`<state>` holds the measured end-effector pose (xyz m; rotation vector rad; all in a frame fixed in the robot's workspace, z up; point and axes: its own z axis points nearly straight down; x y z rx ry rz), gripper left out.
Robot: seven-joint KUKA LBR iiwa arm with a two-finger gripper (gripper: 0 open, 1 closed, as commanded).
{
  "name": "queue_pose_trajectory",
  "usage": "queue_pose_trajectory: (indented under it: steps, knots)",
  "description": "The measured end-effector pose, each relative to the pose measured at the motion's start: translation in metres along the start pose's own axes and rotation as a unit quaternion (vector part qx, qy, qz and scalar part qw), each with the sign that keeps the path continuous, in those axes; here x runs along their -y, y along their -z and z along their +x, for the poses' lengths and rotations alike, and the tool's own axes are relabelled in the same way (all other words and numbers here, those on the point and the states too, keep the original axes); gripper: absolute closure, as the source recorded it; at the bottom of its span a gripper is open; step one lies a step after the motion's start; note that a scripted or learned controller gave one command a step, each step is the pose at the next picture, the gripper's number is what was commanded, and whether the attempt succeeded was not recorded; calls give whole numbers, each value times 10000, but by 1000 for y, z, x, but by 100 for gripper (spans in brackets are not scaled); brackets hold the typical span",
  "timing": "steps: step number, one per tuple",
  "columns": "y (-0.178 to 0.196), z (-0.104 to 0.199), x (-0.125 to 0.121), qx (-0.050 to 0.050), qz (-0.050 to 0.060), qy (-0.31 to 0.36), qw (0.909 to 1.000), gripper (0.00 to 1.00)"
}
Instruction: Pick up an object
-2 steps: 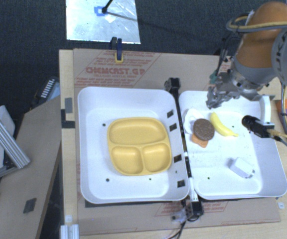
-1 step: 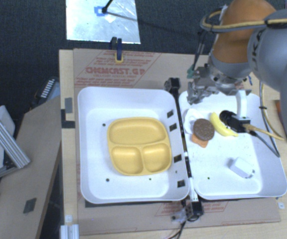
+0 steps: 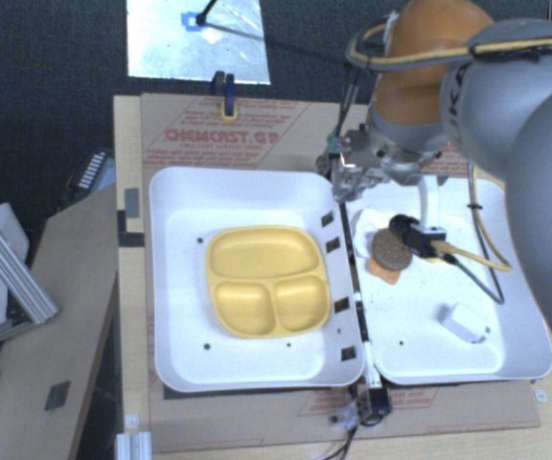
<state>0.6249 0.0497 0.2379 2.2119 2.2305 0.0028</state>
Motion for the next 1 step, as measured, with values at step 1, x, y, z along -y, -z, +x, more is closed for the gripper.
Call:
queue_pose_trajectory:
  steps: [1]
  knots:
    - [0, 50, 3, -6, -1, 6, 10000, 100]
